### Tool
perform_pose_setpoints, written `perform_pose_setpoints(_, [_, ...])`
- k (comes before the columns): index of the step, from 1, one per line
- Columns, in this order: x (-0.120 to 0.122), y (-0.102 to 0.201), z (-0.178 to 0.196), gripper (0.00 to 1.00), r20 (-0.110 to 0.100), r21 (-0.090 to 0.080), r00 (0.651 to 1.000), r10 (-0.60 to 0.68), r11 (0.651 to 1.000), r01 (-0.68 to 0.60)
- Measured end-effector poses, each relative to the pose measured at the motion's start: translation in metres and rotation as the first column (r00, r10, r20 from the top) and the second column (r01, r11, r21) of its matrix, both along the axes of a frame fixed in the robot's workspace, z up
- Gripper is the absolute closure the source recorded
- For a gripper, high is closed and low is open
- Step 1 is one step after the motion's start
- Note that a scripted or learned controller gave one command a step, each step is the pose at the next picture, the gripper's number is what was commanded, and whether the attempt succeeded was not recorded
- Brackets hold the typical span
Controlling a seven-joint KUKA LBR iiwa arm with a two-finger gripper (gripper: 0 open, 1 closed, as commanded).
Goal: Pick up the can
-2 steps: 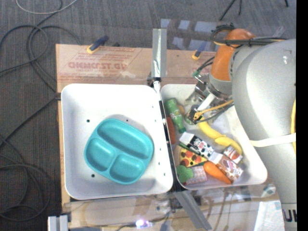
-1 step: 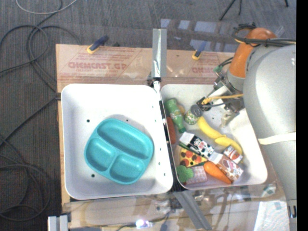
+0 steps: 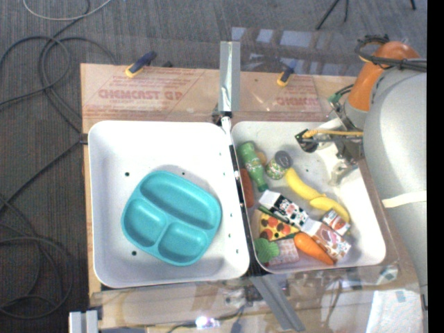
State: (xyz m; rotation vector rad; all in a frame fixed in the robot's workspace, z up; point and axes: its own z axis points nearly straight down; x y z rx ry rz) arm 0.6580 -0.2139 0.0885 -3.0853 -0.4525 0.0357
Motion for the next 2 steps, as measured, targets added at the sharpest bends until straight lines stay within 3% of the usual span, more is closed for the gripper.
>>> perform_pose_setpoints(1, [0.0,0.0,0.0,0.0,0.0,-0.001,1.0,0.0,1.0,0.0])
perform_pose_setpoints(2, [-0.022,0.034,-0.001,0.0,0.028,-0.023,0.997,-0.077,0.997,0.078])
